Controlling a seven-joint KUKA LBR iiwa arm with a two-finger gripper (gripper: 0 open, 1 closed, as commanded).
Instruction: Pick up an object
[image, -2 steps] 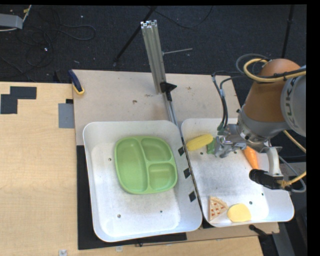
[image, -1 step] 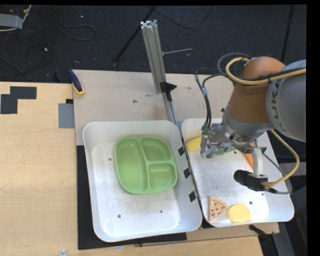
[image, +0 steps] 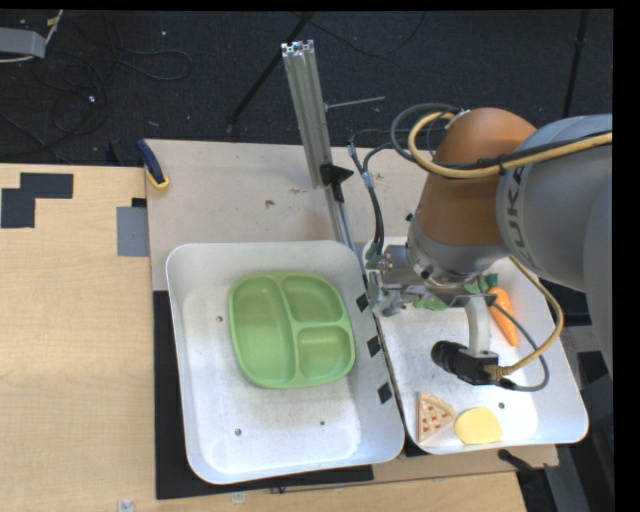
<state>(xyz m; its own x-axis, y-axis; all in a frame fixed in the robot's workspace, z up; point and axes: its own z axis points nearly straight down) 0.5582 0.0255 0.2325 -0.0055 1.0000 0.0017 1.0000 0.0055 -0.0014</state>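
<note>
The arm's wrist hangs low over the back left of the right bin (image: 560, 425), and my gripper (image: 398, 292) sits beneath it near the wall between the two bins. An orange carrot (image: 503, 313) lies just right of the wrist, with a bit of a green thing (image: 432, 303) showing at the wrist's lower edge. A pizza slice (image: 433, 416) and a yellow round piece (image: 478, 426) rest side by side at the front of the right bin. The wrist hides whatever lies directly under the gripper.
A green divided plate (image: 292, 329) lies in the left bin (image: 270, 445). A slanted metal post (image: 312, 120) rises behind the bins, close to the arm. The wooden bench top stretches to the left.
</note>
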